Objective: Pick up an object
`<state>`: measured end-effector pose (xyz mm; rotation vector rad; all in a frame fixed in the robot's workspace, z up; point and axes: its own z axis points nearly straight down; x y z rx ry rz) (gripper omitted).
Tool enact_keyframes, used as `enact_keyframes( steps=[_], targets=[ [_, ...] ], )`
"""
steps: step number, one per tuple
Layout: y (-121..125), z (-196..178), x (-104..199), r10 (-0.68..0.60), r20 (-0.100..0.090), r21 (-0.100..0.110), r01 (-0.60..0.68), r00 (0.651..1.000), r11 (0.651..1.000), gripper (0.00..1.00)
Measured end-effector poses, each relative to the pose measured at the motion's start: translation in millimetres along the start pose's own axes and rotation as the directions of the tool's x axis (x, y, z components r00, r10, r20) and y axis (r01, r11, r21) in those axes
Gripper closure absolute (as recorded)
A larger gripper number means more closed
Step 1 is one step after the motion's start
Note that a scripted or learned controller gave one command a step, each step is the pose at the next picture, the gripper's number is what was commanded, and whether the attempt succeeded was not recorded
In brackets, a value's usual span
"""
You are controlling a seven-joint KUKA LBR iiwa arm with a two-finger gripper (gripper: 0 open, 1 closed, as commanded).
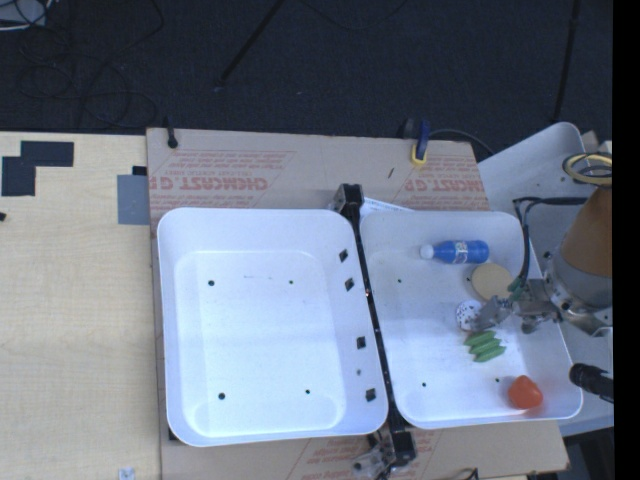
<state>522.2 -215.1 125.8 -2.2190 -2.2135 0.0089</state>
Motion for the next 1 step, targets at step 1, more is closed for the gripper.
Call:
enact_keyframes(
  steps=[1],
  targets=[
    [87.0, -4.7, 2.9, -0.007, 0.003, -0.014, 0.007, 1.000, 1.000, 0.00]
  ],
)
